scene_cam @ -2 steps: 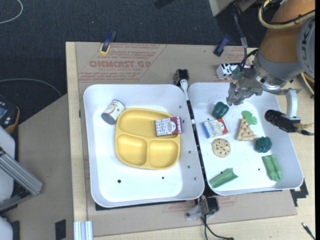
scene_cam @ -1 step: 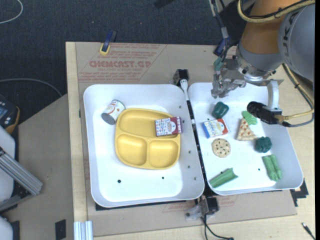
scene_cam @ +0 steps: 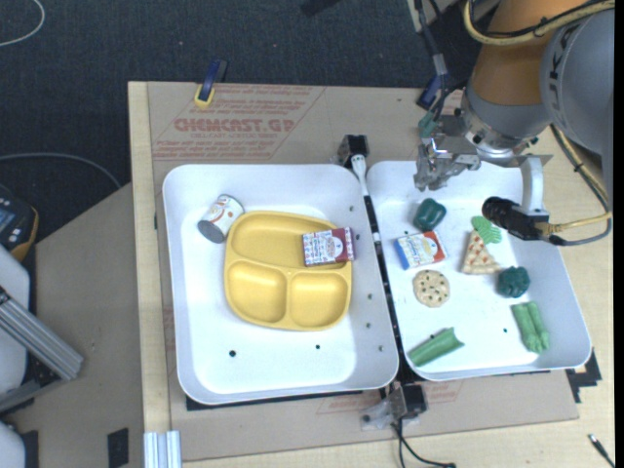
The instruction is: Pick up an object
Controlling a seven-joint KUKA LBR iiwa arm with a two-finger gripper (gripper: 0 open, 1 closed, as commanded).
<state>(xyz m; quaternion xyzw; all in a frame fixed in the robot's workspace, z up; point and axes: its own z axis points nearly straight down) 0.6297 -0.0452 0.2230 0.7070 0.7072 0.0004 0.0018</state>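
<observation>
My gripper [scene_cam: 428, 175] hangs over the far left part of the right bin [scene_cam: 556, 261], below the orange band of the arm. Just in front of it lies a dark green toy [scene_cam: 429, 213], apart from the gripper. Further toward the front are a blue and white carton [scene_cam: 419, 251] and a cookie [scene_cam: 430, 288]. A pizza slice [scene_cam: 477, 253], a light green leafy piece [scene_cam: 486, 228], a dark green broccoli [scene_cam: 513, 281], a green pickle [scene_cam: 531, 326] and a green stalk [scene_cam: 433, 346] are spread over the same bin.
The left bin [scene_cam: 185, 291] holds a yellow divided plate [scene_cam: 289, 291] with a small red carton [scene_cam: 326, 247] on its far edge, and a tipped can [scene_cam: 220, 217] beside it. A black fitting with a cable [scene_cam: 509, 214] hangs off the arm over the right bin.
</observation>
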